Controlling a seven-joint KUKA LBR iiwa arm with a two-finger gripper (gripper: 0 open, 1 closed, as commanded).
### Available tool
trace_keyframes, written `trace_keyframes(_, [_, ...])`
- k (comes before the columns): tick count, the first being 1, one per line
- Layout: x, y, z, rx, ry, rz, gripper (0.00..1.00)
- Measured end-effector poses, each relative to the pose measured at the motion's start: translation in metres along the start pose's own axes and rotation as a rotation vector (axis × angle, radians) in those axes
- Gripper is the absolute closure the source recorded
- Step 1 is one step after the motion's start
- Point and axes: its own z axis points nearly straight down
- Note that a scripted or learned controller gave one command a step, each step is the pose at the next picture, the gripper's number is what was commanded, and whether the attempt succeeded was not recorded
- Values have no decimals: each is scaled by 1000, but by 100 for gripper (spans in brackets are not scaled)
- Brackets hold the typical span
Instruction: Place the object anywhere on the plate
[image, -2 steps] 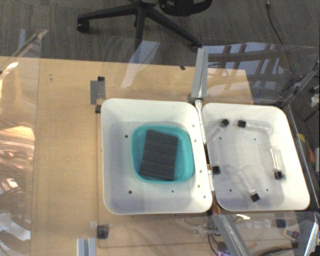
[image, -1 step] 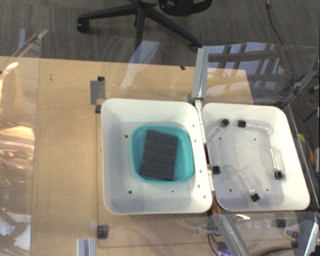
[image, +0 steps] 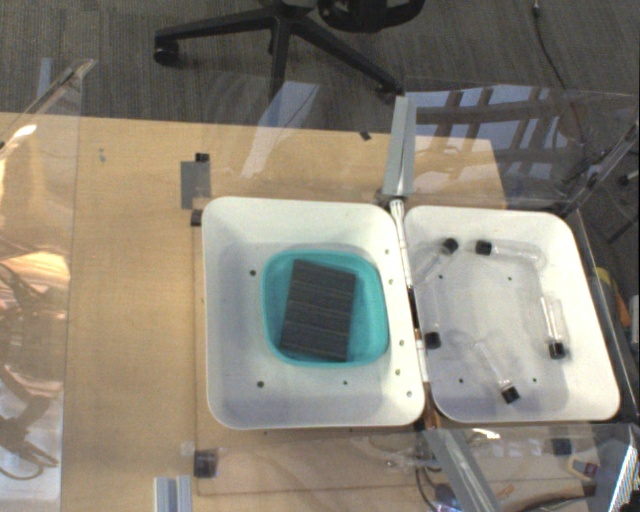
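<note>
Tabletop (image: 120, 330): light wood; it carries both bins, and its left part is bare and shows bright reflections.
Clear panel (image: 40, 200): a transparent sheet stands over the left side of the tabletop, and the wood is seen through it.
Bracket (image: 196, 185): a small grey metal piece, just beyond the far left corner of the left bin.
Small block (image: 205, 462): a dark piece on the tabletop, near the near left corner of the same bin.
Left bin (image: 225, 330): white, shallow, with rounded corners; it holds the plate in its middle.
Plate (image: 273, 290): teal, squarish with rounded corners; it lies flat on the floor of the left bin.
Object (image: 318, 310): a dark grey rectangular slab with ribs across it; it lies flat on the plate, inside the rim, turned a little from the bin's edges.
Chair base (image: 285, 35): black legs on the grey floor, beyond the far edge of the tabletop.
Metal post (image: 399, 150): grey; it runs from the far side to the seam where the two bins touch.
Right bin (image: 590, 330): white, the same shape, touching the left bin.
Clear tubes (image: 552, 325): several transparent tubes with black caps lie scattered on the floor of the right bin, apart from each other.
Fingers: whether open or closed cannot be told.
</note>
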Motion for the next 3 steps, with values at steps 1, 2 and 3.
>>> trace_keyframes(1, [0,0,0,-1,1,135,0])
trace_keyframes(2, [21,9,1,2,-1,244,0])
trace_keyframes(3, [64,31,1,1,-1,252,0])
